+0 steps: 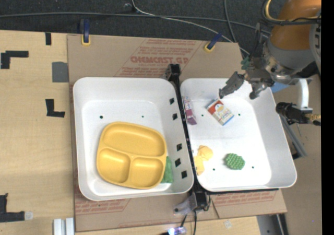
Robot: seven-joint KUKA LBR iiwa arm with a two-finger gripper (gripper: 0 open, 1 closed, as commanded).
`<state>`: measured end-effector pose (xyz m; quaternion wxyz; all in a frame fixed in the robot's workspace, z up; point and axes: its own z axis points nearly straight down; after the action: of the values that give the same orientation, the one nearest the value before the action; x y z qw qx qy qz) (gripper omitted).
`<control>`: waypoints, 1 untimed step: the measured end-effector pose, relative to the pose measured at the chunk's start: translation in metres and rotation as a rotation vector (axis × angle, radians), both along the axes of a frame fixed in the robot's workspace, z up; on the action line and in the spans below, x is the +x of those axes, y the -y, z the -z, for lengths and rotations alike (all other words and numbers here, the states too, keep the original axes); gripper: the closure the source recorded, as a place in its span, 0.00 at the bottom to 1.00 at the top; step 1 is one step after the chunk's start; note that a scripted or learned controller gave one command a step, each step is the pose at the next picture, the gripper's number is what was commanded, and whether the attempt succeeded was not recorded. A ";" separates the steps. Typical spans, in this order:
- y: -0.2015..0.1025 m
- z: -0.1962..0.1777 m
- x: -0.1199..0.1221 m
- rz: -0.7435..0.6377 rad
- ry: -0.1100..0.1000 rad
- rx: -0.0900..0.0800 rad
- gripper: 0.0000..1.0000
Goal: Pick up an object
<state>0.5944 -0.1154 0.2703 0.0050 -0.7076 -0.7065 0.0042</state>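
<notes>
Gripper [242,89] is poised above small carton [221,112] in right bin [282,145]; fingers [229,86] spread, nothing grasped, ready for descent.

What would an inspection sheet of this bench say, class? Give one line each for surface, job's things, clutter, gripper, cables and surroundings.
Surface: cardboard sheet clamped on a wooden bench, bearing the left bin and right bin.
Job's things: right bin holds a small carton, green object, yellow object and purple item.
Clutter: yellow divided tray in the left bin.
Gripper: gripper open, above the right bin's far edge, holding nothing.
Cables: black cable behind the bench.
Surroundings: dark backdrop.
</notes>
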 end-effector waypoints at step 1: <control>0.000 -0.007 0.002 -0.003 0.011 -0.001 0.00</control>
<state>0.5963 -0.1151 0.2771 0.0005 -0.7066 -0.7076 0.0006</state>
